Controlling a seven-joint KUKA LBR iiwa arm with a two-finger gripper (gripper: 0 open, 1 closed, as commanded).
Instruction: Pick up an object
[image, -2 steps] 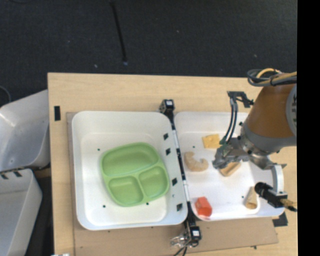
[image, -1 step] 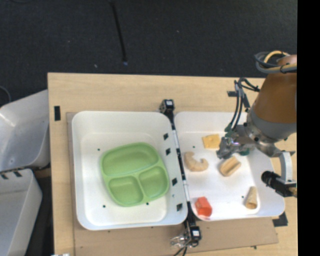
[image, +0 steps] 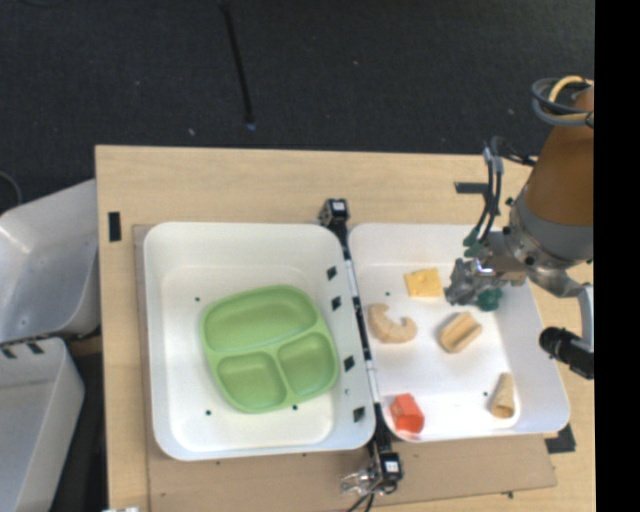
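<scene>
Dark carpet is surrounding the pale wooden worktop (image: 250, 170), which is carrying two shallow white bins side by side. Lying in the left bin (image: 165, 420) is a green divided tray (image: 268, 347), the largest item on show. Reaching in from the right, the grey arm (image: 560, 190) is holding its tool (image: 478, 283) low over the upper part of the right bin (image: 530, 420); I cannot tell from this angle how the tool is set, and nothing is visibly sitting in it. Scattered in that right bin are the candidates: a curved tan pastry (image: 391, 326) near the divider, a bread-like roll (image: 459, 331) just below the tool, a yellow cheese-like block (image: 424, 284) just beside the tool, a red piece (image: 406, 414) at the near edge, and a small tan cone (image: 502, 396) toward the corner. Judging from the pose, the roll or the yellow block is looking like the easiest pick; descending squarely over one item's middle, clear of its neighbours, should be giving the surest grip.
</scene>
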